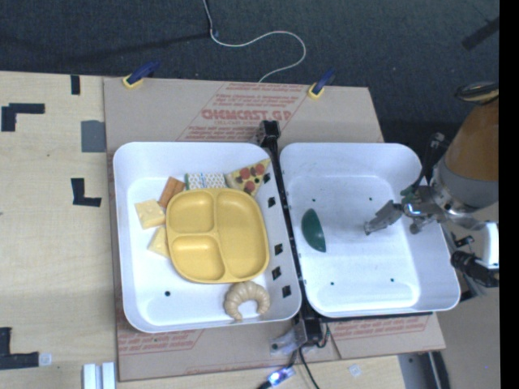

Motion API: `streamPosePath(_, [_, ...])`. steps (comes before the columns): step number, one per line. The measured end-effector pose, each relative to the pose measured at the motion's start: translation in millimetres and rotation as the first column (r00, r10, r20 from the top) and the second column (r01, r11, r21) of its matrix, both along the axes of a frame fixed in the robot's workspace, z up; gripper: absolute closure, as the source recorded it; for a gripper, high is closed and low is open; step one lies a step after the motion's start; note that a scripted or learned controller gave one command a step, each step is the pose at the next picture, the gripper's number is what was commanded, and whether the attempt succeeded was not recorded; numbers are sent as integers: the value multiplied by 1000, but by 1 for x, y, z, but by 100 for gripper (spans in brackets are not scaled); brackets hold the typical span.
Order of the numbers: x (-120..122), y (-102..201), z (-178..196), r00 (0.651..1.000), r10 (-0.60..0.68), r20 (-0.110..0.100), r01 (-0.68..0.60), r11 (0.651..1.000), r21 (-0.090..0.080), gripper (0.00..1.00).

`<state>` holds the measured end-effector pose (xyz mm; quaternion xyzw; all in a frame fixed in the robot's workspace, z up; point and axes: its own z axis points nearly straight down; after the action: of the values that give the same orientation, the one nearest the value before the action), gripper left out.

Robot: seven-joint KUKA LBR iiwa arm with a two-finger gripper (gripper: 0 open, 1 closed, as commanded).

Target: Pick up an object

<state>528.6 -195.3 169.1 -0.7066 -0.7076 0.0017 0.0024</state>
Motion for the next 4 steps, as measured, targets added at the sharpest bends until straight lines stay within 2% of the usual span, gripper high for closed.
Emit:
streamPosePath(1, [-10,0,-49,1000,-1,-1,1,1000,0,0])
streamPosePath(2, [-11,1,-86,1000,0,4,0,1000,-2,0])
streamPosePath(3, [-10,1,-74,1000,0,6,0,1000,-3,100])
streamPosePath(4, [-4,2,-31,1000,1,7,-1,1000,-1,100])
